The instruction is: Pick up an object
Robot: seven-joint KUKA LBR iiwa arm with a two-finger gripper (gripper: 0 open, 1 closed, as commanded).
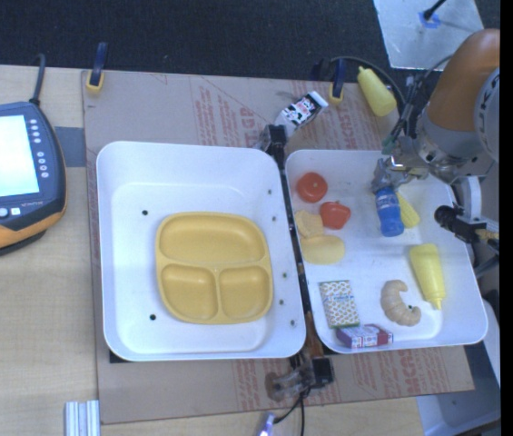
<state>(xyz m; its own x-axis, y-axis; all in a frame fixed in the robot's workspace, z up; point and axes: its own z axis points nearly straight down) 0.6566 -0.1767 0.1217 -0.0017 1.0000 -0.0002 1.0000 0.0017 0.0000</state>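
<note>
Cardboard-covered bench (192,98) bears two white bins (120,243); fingers (389,178) pinch a blue bottle (389,213).

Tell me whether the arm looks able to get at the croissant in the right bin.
Probably yes: the croissant lies uncovered, apart from the yellow bottle beside it, and the end effector is above the same bin.

Counter (20,334), light wood, carries cardboard sheet (202,107) with two white bins: left bin (120,243) at 9 o'clock, right bin (460,330) at 3. Tablet pendant (6,175) far 9.
</note>
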